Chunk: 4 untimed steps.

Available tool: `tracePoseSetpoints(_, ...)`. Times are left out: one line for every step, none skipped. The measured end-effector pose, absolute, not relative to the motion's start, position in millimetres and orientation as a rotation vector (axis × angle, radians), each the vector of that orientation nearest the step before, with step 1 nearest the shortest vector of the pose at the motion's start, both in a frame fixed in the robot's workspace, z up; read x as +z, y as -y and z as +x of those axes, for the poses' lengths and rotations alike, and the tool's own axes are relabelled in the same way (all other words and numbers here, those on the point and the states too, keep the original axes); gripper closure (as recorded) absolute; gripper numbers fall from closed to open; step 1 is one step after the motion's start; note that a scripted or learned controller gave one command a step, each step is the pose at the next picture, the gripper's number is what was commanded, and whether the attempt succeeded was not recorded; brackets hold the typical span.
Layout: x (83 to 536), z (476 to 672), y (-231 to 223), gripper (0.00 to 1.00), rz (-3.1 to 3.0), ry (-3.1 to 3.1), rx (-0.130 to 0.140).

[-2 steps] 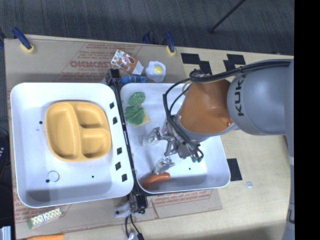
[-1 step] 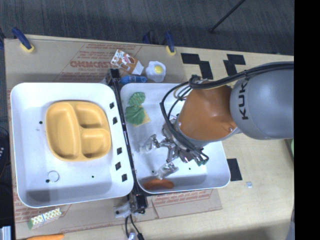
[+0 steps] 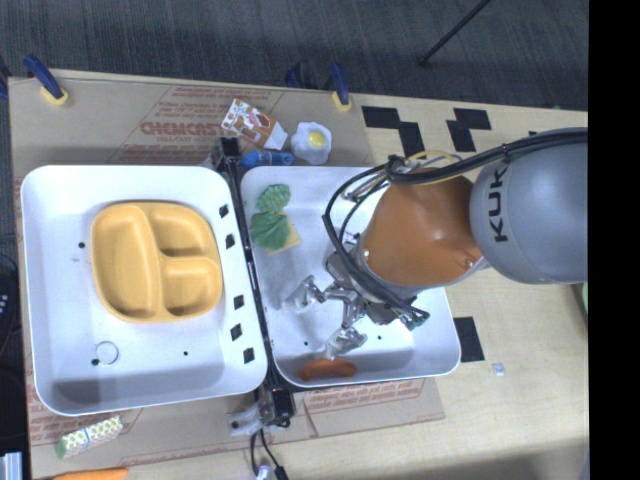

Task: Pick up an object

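My gripper [image 3: 322,320] hangs over the right bin [image 3: 430,353], in its lower middle, and it is open. One finger [image 3: 304,293] points left and the other reaches down toward the front wall, with only white bin floor between them. Just below that lower finger, an orange-red sausage-shaped piece [image 3: 328,369] lies against the front wall. A green leafy piece on a yellow slab [image 3: 272,230] and a smaller green piece [image 3: 273,197] rest in the bin's upper left corner, well away from the gripper. The arm's orange band [image 3: 415,233] covers the bin's right half.
The left bin [image 3: 50,268] holds a yellow compartment tray [image 3: 155,260]. Behind the bins lie a printed packet [image 3: 246,121], a blue item [image 3: 266,157] and a white-and-yellow object [image 3: 312,141]. A wrapped sweet [image 3: 90,434] lies at the front left. Blue clamps [image 3: 45,78] grip the cardboard's far edge.
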<state>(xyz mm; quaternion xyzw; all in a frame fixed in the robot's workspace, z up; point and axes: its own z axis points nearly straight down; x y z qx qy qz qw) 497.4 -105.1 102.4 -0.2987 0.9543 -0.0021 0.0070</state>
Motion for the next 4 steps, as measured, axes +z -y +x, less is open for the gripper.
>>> tracePoseSetpoints(92,499.0,93,0.00,-1.361,-2.825,-0.003)
tracePoseSetpoints(94,492.1,98,0.00,-1.211,-2.880,-0.012)
tracePoseSetpoints(92,549.5,98,0.00,-1.537,-2.740,0.001)
tracePoseSetpoints(91,513.9,132,0.00,-1.801,-2.578,0.003)
